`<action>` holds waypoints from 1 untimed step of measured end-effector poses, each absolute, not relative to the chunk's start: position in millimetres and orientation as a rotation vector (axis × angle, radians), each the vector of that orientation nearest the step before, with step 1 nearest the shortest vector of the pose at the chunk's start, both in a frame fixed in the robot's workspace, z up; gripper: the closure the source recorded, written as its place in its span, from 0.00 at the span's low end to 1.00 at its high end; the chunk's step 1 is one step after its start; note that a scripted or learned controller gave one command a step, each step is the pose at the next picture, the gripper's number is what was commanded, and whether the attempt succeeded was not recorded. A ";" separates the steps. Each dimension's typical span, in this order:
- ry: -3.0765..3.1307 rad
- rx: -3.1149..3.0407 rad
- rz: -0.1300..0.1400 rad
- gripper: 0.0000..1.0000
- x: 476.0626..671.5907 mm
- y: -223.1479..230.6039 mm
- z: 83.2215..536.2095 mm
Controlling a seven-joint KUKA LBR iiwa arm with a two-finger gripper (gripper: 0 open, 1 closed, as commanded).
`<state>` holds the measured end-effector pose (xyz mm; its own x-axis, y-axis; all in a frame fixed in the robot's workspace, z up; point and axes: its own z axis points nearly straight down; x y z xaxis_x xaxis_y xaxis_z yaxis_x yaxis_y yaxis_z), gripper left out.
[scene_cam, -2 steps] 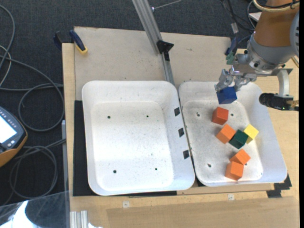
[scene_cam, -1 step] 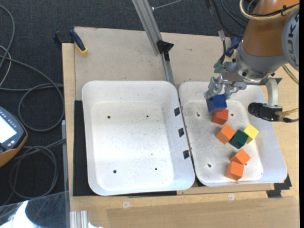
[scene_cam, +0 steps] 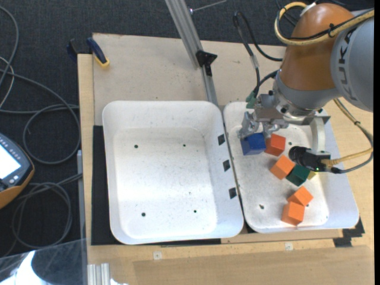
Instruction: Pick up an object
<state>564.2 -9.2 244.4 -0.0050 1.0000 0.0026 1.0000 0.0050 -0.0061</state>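
Right bin (scene_cam: pixel 338 203): fingers (scene_cam: pixel 252 129) over blue cube (scene_cam: pixel 253 143), grip unclear, orange blocks (scene_cam: pixel 282 167) just beside.

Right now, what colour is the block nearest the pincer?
Blue: the block by the pincer, in the camera view.

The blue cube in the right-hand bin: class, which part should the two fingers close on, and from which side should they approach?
Probably from straight above. The small blue cube lies flat in the right white bin, near its left wall, with an orange cube close on its right. Closing on the near and far faces, which look free, seems safer than left and right. The gripper is already right over it.
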 end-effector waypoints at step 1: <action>-2.223 -2.210 0.005 1.00 527.8 39.2 235.3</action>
<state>527.8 39.2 235.3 -0.0059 1.0000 0.0024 1.0000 0.0059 -0.0066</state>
